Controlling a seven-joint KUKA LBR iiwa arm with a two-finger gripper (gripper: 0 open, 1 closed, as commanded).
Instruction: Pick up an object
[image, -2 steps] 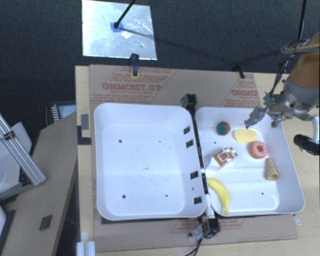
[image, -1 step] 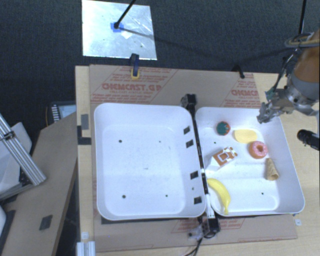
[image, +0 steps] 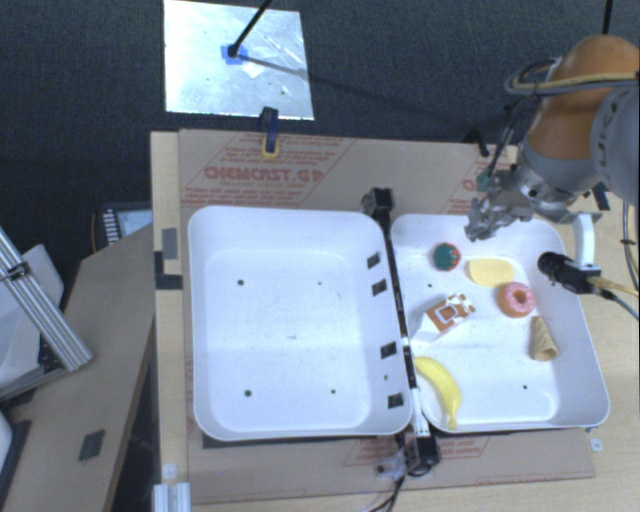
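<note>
- The claw (image: 482, 226) hangs over the far edge of the right bin (image: 580, 400), at the end of the grey arm (image: 585, 100) that reaches in from the right; whether it is open or closed cannot be told, and nothing shows in its grip.
- The objects all lie in the right bin, nearer the camera than the claw.
- A small round green and orange ball (image: 446, 257) lies closest to the claw, just below and slightly left of it, apart from it.
- A flat yellow piece (image: 491, 271) lies just right of the ball, below the claw.
- A pink doughnut (image: 517, 299) sits beside the yellow piece on its near right side.
- A tan cone (image: 543, 339) lies below the doughnut, toward the bin's right wall.
- A small orange and white block (image: 450, 313) sits near the middle of the bin, left of the doughnut.
- A banana (image: 442, 388) lies at the bin's near left corner, along the divider, farthest from the claw.
- The left bin (image: 290, 320) stands side by side with the right one, their walls touching along a line of black clips (image: 384, 290).
- Both bins rest on a brown board (image: 300, 165) on the table.
- A shiny sheet (image: 238, 60) lies beyond the board at the top.
</note>
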